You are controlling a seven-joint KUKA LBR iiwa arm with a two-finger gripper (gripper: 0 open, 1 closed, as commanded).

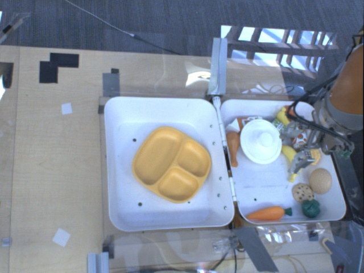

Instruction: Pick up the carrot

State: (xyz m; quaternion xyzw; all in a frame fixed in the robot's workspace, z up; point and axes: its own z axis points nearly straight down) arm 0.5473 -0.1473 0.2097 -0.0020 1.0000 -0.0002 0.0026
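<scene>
The carrot [266,213], orange with a green stub at its right end, lies flat along the front wall of the right bin [341,201]. My gripper [304,160] hangs over the right half of that bin, behind and to the right of the carrot and well apart from it. Its metal fingers [299,165] stand open with nothing between them. The grey arm with its orange band [348,90] comes in from the right edge.
In the right bin lie a white round dish [261,141], a brown-orange sausage [232,147], yellow pieces [282,117], a cookie [302,193], a tan egg-shaped item [321,181] and a green broccoli [311,208]. The left bin [119,209] holds a yellow divided plate [149,152].
</scene>
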